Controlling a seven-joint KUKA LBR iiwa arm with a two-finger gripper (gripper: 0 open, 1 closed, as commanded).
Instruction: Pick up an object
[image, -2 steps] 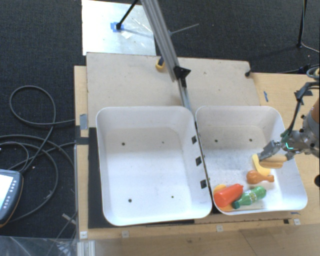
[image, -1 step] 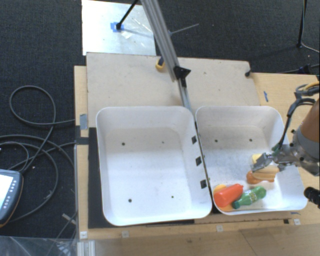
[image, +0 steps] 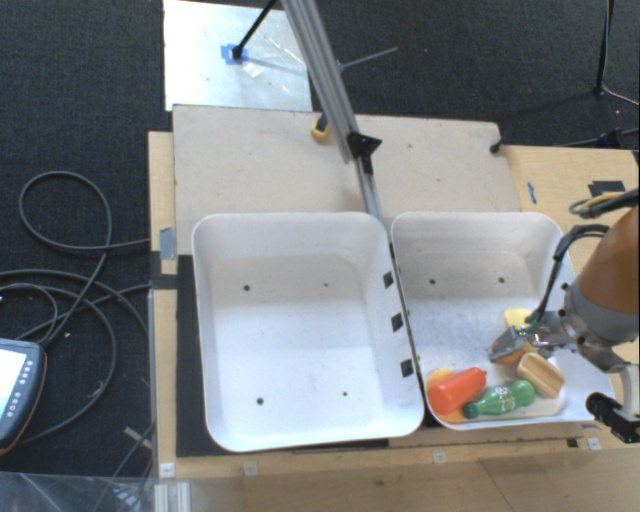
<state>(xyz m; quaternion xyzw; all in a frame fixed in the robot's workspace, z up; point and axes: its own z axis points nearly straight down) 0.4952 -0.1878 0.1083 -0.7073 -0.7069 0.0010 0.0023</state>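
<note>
Two shallow white plastic bins sit side by side on a pale wooden bench. The left bin (image: 230, 300) has a bare speckled floor with a few small dark dots. The right bin (image: 470, 250) holds a cluster of toy food items in its near right corner.

The grey arm with an orange band (image: 612, 270) comes in from the right edge and leans over the right bin. Its metal two-finger gripper (image: 510, 347) is low over the right part of that bin, just above the cluster. Whether its tips are apart or together cannot be told, because they merge with the items under them.

A small yellow object (image: 517, 318) lies just to the far side of the gripper. A tan bread-like roll (image: 541, 374) lies just near and right of the gripper. A green plastic bottle (image: 499, 399) lies on its side along the bin's near wall, with the roll touching or just beside it on the far side. A red-orange pepper-shaped toy (image: 458, 388) lies left of the bottle, close to the divider between the bins. Something orange shows under the gripper, too hidden to identify.

A slanted grey metal pole (image: 330, 85) crosses the far side of the bench. Black cables (image: 60, 250) loop on the dark floor at left.
</note>
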